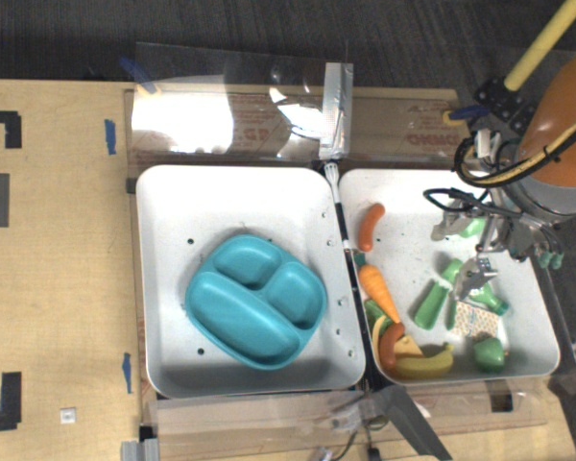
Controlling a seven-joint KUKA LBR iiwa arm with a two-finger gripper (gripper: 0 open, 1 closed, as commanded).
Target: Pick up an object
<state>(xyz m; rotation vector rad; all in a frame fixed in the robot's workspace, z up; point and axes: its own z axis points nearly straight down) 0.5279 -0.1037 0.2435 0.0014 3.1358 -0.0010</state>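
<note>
Two white bins share my counter point(48, 257); my hand point(478, 275) hovers over the right bin's point(408, 209) toy food, grip state unclear.

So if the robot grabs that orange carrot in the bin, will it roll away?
The carrot looks rounded and tapered, so a push would probably swing it in a curve rather than roll it straight. It lies close to the right bin's wall, which may stop it. It looks like stiff, smooth toy plastic, so it could slip.

Toy food lying in the right bin point(547, 349).
Carrot point(378, 292), sausage point(370, 226), banana point(424, 361) and green vegetables point(429, 302) are lying scattered.
</note>
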